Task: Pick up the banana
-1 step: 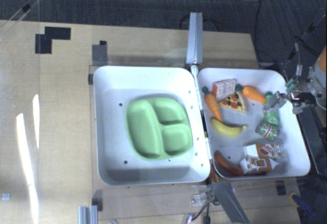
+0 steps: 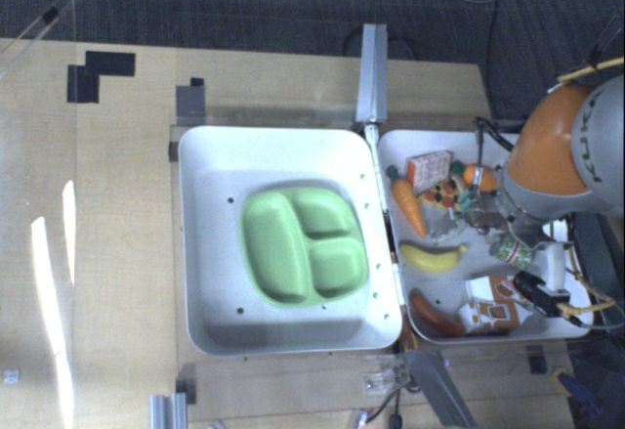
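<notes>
A: You see a pale green divided tray (image 2: 303, 243) in the white left bin (image 2: 210, 222)?

B: Yes. In your white right bin (image 2: 444, 305), the banana (image 2: 433, 257) is yellow, the carrot (image 2: 407, 205) orange, the sausage (image 2: 436, 316) reddish-brown.

A: And the arm (image 2: 562, 149)?

B: Grey, orange-banded.

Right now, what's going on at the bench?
The KUKA arm reaches in over the right bin, its end effector among the food items. The banana lies loose on the bin floor below the carrot, not gripped. The green divided plate sits in the left bin.
</notes>
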You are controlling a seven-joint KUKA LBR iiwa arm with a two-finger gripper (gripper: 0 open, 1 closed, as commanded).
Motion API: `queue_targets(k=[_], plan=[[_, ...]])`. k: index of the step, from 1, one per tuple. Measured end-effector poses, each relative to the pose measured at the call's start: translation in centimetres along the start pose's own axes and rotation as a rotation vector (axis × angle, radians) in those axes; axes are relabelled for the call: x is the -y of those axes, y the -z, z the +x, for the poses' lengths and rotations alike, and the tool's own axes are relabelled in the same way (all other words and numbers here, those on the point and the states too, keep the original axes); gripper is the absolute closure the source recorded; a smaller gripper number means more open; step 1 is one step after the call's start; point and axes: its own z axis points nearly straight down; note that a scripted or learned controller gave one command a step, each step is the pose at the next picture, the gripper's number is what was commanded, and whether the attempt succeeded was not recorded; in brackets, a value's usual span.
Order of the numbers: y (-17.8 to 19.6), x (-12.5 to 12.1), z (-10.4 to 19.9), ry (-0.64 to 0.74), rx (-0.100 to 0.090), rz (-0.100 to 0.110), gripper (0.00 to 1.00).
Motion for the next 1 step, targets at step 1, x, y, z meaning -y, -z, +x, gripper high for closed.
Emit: queue_targets(k=[1], plan=[[-1.38, 4.43, 2.55, 0.065, 0.003, -0.014, 0.00]])
